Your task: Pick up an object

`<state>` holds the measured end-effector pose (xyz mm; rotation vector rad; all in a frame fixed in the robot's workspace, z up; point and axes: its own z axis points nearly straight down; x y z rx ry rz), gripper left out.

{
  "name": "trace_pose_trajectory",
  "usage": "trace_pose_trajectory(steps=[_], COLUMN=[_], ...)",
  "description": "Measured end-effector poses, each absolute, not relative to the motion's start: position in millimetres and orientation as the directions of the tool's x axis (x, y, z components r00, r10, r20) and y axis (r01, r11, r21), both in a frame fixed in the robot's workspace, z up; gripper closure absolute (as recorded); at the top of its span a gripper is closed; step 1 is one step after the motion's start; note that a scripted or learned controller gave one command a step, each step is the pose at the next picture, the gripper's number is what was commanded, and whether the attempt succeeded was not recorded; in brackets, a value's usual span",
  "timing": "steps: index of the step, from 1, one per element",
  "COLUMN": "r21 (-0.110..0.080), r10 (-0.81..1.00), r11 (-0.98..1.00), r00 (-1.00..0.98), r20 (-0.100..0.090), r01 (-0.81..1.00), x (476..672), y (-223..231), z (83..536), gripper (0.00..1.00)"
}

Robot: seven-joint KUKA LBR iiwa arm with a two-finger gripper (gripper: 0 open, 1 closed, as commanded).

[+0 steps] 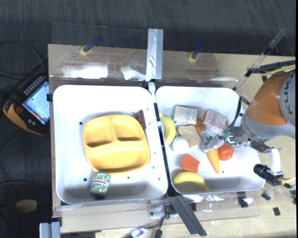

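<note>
You've got the gripper (222,142) down in the right bin (198,94), over the cluster by its right half. Can't tell from this slant whether it's spread or pinched, and nothing visibly sits between the tips, so don't count anything as held.

Relation that matters: the small red tomato (226,153) sits just below and a touch right of the gripper, about touching it. The orange carrot (214,160) lies right beside the tomato on its left, long axis running up-down in view, thick end near the gripper, tip pointing toward the bin's near wall. Tomato looks like the nearest target imo; carrot is the alt.

Tomato: round, glossy red, small, prob rolls if nudged. Carrot: tapered cone, smooth plastic look.

Other stuff nearby: bread slice (189,134) to the left, white egg (180,144), red wedge (190,162), bananas (188,179), two snack boxes (185,114) up top.

Left bin (59,148) has the yellow tray (116,143) and a small can (100,183), well apart from the arm
</note>
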<state>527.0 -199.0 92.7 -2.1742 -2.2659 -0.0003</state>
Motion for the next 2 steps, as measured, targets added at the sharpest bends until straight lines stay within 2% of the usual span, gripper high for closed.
trace_pose_trajectory(steps=[1,2], r21=[-0.004,-0.006], r10=[0.999,0.993], r11=[0.042,-0.122], r00=[-0.042,0.122], r20=[0.003,-0.003], r01=[0.999,0.992], x=[527.7,565.9], y=[-199,-110], z=[98,229], gripper=[1.00,1.00])
